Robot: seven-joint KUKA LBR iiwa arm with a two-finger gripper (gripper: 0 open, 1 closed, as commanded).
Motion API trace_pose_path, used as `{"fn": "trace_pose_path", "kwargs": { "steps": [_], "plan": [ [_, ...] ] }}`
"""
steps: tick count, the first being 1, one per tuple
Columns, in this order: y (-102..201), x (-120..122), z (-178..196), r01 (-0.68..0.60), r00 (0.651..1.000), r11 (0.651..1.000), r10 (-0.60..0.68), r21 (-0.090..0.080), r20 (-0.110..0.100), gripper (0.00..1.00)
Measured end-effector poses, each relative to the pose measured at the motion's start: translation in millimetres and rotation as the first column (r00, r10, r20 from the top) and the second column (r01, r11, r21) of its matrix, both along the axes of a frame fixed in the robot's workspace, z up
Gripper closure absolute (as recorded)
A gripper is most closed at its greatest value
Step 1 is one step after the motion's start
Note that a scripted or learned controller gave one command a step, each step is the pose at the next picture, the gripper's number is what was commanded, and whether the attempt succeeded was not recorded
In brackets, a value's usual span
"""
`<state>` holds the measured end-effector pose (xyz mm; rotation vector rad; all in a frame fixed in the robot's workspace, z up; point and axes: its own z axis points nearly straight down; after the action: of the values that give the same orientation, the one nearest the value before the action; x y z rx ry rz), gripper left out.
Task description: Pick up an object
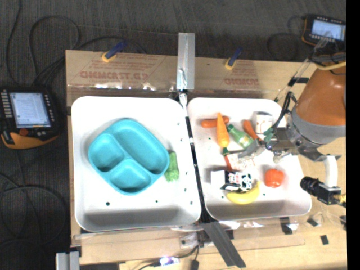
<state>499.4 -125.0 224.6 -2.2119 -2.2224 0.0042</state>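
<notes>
The right bin (292, 204) holds several small toys: a long orange carrot (223, 131), a green bottle-shaped piece (237, 135), a white cube (262, 119), a red tomato (274, 177), a yellow banana (243, 196) and a black-and-white cow-patterned block (239, 179). My gripper (247, 153) reaches in from the right and hangs over the middle of this bin, just above the cow block and left of the tomato. No object shows in its grasp. The arm's grey wrist (312, 133) covers part of the bin's right side.
The left bin (90, 207) holds a blue divided plate (129, 155) with a green pickle-like toy (171, 166) beside it near the divider. A teach pendant (25, 117) lies on the floor at left. Cardboard (129, 69) lines the bench behind the bins.
</notes>
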Motion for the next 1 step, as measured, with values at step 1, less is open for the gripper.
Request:
{"fn": "trace_pose_path", "kwargs": {
  "steps": [1],
  "plan": [
    [5.9, 71.4, -115.9, 0.008, 1.0, 1.0, -0.008, -0.004, 0.007, 0.0]
  ]
}}
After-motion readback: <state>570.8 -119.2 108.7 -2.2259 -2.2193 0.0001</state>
